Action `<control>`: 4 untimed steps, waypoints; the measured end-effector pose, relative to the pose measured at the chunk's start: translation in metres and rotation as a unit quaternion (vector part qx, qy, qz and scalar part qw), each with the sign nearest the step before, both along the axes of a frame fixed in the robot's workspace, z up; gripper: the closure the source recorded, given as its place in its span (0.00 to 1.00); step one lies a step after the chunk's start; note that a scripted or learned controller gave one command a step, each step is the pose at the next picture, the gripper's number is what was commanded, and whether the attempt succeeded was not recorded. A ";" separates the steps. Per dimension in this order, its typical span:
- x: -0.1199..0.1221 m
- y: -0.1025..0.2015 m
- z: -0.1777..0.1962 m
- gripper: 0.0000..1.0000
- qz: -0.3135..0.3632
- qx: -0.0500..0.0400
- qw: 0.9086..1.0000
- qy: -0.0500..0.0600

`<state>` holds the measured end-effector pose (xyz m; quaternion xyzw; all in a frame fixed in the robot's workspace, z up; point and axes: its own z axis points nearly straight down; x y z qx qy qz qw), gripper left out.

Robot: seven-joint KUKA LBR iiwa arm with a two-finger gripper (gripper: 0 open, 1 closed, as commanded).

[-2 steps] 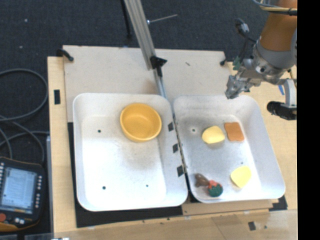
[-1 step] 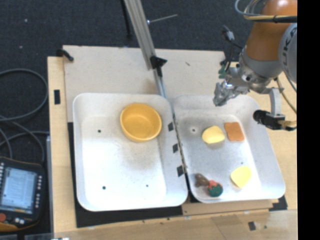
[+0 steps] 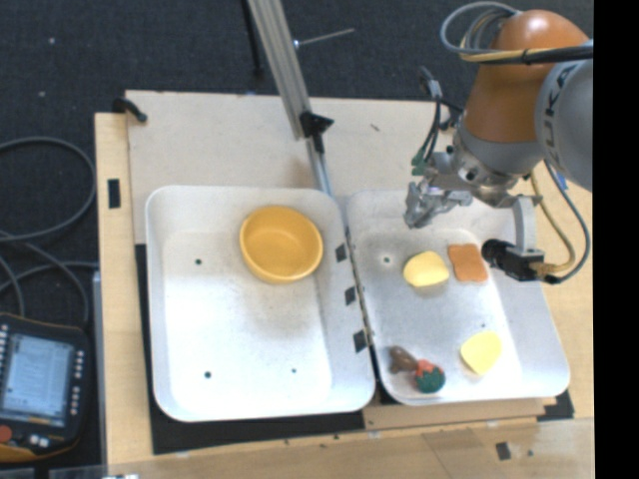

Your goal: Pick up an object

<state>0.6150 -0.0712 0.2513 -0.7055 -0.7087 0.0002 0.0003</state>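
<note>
Gripper (image 3: 427, 208) first: it hangs over the far end of the right bin (image 3: 544, 342), near the back wall, with nothing visible between its tips. From where I stand I cannot tell how it is set. Candidates for the pick all lie in that same bin: a pale yellow rounded piece (image 3: 426, 269) just below the gripper, an orange block (image 3: 467, 263) right beside it, a yellow wedge (image 3: 481, 351) nearer the front, and a small brown-and-green-and-red cluster (image 3: 419, 371) by the front-left corner. A yellow bowl (image 3: 282, 243) sits alone in the left bin (image 3: 200, 367).

My worry is the pairing of the rounded piece and the orange block. They lie so close that a descent aimed between them could nudge both and catch neither. Rounded, smooth shapes also tend to squirt out of a pinch. And a drop straight down from here would likely land on bare floor near the bin wall — short of anything.
</note>
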 end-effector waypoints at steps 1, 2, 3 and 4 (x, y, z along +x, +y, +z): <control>-0.016 0.042 -0.009 1.00 0.000 0.000 1.000 0.000; -0.030 0.091 -0.017 1.00 0.001 0.001 1.000 0.000; -0.046 0.141 -0.008 1.00 0.002 0.001 1.000 0.000; -0.045 0.138 -0.009 0.00 -0.001 0.001 1.000 0.000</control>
